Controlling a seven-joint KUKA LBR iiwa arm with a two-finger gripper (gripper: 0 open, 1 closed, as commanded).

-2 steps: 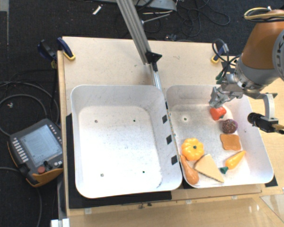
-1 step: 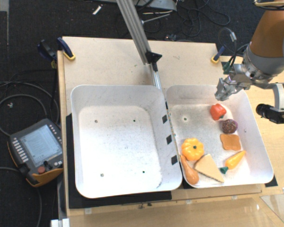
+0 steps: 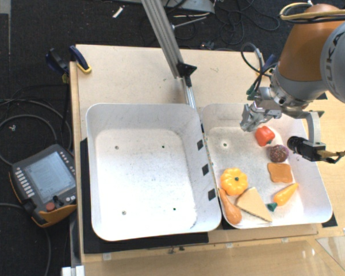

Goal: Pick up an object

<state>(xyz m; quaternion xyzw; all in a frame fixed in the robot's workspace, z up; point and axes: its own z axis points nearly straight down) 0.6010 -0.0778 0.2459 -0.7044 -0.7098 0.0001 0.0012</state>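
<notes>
Yellow wedge (image 3: 255, 203) and long orange thing (image 3: 230, 207) lie at front of right bin (image 3: 317, 211); gripper (image 3: 252, 118) hangs near red toy (image 3: 264, 134) (jaw state: cannot tell).

1. A wooden bench (image 3: 132, 79) bears 2 shallow white bins side by side.
2. The left bin (image 3: 98, 125) has a speckled floor with a few small dark holes.
3. A slanted aluminium rail (image 3: 161, 30) runs from the top edge down to the gap between the bins.
4. A blue and yellow clamp (image 3: 75, 59) grips the bench's far left corner.
5. A grey and orange teach pendant (image 3: 43, 183) lies on the dark floor left of the bench, its cable looping nearby.
6. Loose cables (image 3: 230, 10) and metal bars lie on the floor beyond the bench.
</notes>
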